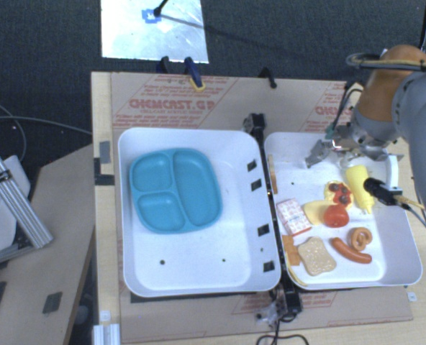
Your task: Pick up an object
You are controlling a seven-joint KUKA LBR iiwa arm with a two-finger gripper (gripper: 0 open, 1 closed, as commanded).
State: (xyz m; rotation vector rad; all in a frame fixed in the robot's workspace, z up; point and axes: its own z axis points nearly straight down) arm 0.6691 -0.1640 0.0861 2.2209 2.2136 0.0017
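The right white bin (407,264) holds several toy foods. There is a yellow banana (357,184), a red tomato (335,216), a yellow cheese slice (314,210), a small red and black piece (337,191), a pretzel (360,236), a sausage (351,251), a bread slice (315,256) and a pink checked wafer (293,215). My gripper (330,150) hangs over the far part of this bin, above and left of the banana. I see nothing held in it.
The left white bin (148,272) holds a blue divided plate (175,190). A black-clipped divider (265,192) separates the bins. An orange strip (291,249) lies by the right bin's left wall. A shiny sheet (154,20) lies beyond the bench.
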